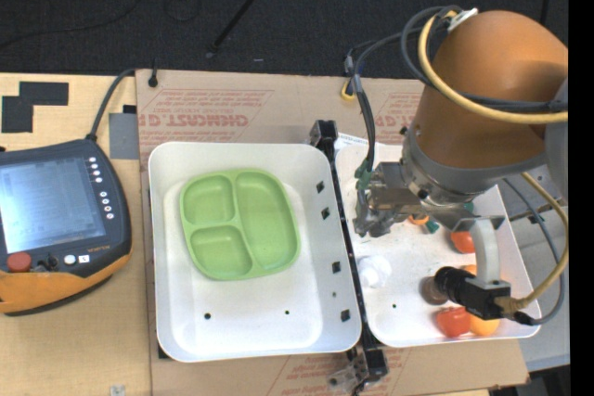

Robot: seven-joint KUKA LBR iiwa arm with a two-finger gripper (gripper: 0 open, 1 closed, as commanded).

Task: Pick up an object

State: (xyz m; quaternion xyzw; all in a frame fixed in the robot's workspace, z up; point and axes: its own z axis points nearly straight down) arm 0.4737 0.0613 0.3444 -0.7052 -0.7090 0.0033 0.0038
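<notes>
Objects for picking lie loose in the right bin [408, 329], which sits touching the left bin [176, 311] along a shared edge with black clips: an orange piece [461, 241] near the arm's cabling, a red-orange piece [453, 321] against a yellow-orange one [484, 325] at the near corner, a small white lump [375, 271] by the dividing wall, and a dark round thing [433, 289] whose nature is hard to tell. The scatter suggests they were simply dropped there as candidates, none set out for a particular approach. The left bin carries a green divided plate [240, 223], lying flat and well apart from the arm, probably just another candidate. The arm [483, 107] reaches in from the right and bends steeply down, its orange band bulking over the right bin and hiding much of the floor. The gripper [374, 210] hangs low near the dividing wall, just above the white lump; whether it is apart or together cannot be told, and nothing is visibly held. A teach pendant [56, 218] rests on the bench [232, 102] to the left.
</notes>
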